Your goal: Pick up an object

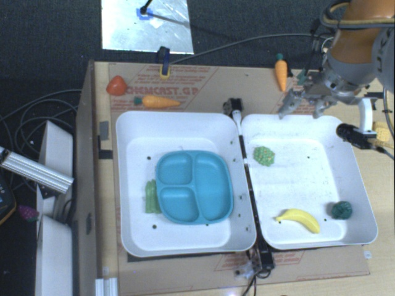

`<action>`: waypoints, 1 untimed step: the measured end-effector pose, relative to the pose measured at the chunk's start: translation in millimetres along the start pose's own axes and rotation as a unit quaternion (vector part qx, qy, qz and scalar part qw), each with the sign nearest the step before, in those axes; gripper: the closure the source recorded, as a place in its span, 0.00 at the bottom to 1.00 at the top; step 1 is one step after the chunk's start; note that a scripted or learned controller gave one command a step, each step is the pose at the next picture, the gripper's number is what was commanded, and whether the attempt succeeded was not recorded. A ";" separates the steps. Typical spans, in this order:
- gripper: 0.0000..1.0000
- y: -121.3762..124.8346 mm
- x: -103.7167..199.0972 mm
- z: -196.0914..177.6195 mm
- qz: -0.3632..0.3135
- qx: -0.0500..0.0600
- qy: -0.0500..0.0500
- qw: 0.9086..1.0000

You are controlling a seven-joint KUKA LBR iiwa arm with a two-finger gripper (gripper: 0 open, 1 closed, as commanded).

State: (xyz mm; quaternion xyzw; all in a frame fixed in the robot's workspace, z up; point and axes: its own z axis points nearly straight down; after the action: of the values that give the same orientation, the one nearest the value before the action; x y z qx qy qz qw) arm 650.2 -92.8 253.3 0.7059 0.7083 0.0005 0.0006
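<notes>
My gripper [303,108] hangs above the back edge of the right bin [358,184], fingers spread open with nothing between them. In that bin lie a green broccoli-like piece [264,156] at the back left, a yellow banana [299,219] near the front, and a dark teal ball [341,210] at the front right. The gripper is well behind and to the right of the broccoli piece. The left bin [133,184] holds a blue divided plate [194,187] with a green piece [150,197] at its left side.
Behind the bins on the cardboard lie an orange carrot [160,102], a red-orange toy [116,86] and a second carrot [281,74]. A blue clamp [164,61] stands at the board's back edge. Cables and metal parts sit at the far left.
</notes>
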 end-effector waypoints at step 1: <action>0.00 -17.4 20.7 69.5 -0.001 0.001 0.000 1.000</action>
State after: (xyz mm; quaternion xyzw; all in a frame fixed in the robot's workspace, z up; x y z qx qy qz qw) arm 632.8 -72.2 183.7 0.7054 0.7088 0.0000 0.0000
